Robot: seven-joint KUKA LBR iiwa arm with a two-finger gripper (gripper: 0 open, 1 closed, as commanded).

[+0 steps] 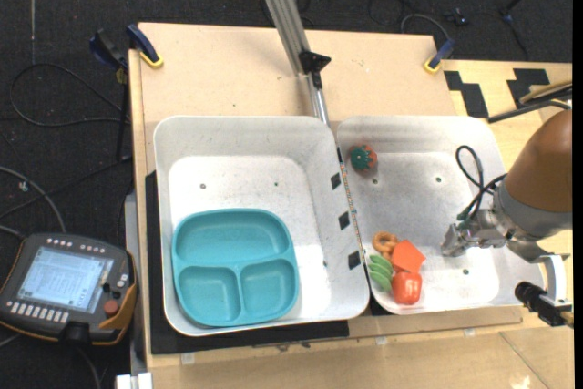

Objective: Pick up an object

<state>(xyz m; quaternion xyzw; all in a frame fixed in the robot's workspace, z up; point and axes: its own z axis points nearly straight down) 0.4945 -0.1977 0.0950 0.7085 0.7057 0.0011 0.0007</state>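
Here the jaws' state cannot be told; the gripper (458,241) hangs low in the right bin (428,141), toys (399,267) clustered just left.

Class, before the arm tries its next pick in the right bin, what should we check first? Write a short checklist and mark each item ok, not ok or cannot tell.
1. Toys to pick lie in the right bin: ok, a cluster with an orange block and a red piece sits by its left wall.
2. Gripper is over that bin: ok, right of the cluster.
3. Gripper is above a toy: not ok, bare floor is beneath it.
4. Gripper open: cannot tell.
5. A lone target exists: ok, the small green toy sits apart near the bin's far edge.
6. Teal tray is out of the way: ok, it lies in the left bin.
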